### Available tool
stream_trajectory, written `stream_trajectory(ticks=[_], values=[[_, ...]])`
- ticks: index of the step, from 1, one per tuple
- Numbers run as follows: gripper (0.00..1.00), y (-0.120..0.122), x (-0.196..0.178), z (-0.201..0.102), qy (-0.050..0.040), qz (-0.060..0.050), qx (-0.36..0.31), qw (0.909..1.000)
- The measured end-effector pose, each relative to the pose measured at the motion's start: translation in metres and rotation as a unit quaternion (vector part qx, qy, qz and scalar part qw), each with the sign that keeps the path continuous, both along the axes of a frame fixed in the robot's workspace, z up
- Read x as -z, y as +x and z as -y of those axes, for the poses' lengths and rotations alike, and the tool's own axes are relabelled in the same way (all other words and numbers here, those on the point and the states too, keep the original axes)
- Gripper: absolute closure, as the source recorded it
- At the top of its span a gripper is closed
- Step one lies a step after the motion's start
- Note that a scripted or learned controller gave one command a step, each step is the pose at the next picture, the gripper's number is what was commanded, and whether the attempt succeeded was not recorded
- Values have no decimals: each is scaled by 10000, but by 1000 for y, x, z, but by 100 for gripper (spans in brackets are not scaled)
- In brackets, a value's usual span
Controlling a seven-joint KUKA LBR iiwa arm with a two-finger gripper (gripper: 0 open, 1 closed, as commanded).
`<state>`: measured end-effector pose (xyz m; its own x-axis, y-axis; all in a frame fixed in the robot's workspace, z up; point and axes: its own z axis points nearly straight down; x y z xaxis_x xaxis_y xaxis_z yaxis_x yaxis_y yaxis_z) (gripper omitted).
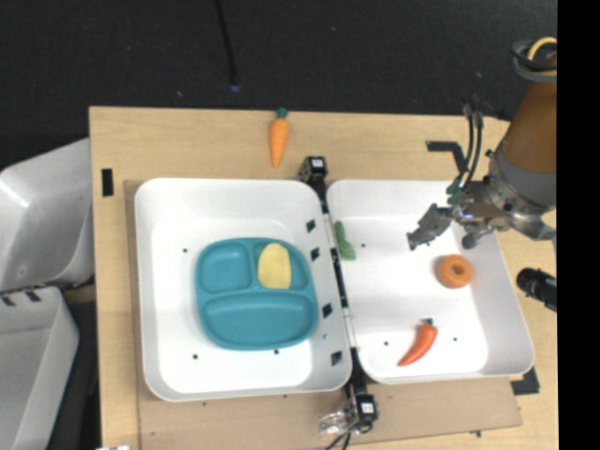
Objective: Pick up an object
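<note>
Bench (112, 345): pale wood, carrying two white bins side by side, joined along a dark hinge line at the middle.
Left bin (159, 364): shallow, white, toward the bench's left edge; holding the blue tray.
Right bin (497, 345): shallow, white, toward the bench's right edge; holding the doughnut, the chilli and the green piece.
Arm (530, 134): grey with orange band, reaching in over the bench's right edge, above the right bin's far right corner.
Blue tray (234, 322): three compartments, lying near the middle of the left bin.
Hand (445, 228): over the right bin's far half, just left of and above the doughnut; two dark fingers (427, 228) spread apart, nothing between them.
Yellow piece (275, 265): oval, in the tray's far right compartment.
Bench carrot (278, 139): orange with green top, on bare wood near the bench's far edge, outside both bins.
Chilli (418, 343): orange-red, slanted, near the right bin's near edge.
Doughnut (455, 271): small orange ring, flat, toward the right bin's right side; apart from the fingers.
Green piece (344, 242): small, slim, against the right bin's left wall.
</note>
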<state>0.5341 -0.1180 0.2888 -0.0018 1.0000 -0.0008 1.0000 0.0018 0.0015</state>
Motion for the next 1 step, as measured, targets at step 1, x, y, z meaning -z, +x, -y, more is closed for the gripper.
stream_trajectory(ticks=[1], values=[[0, 10, 52, 1, -1, -27, 10, 10000]])
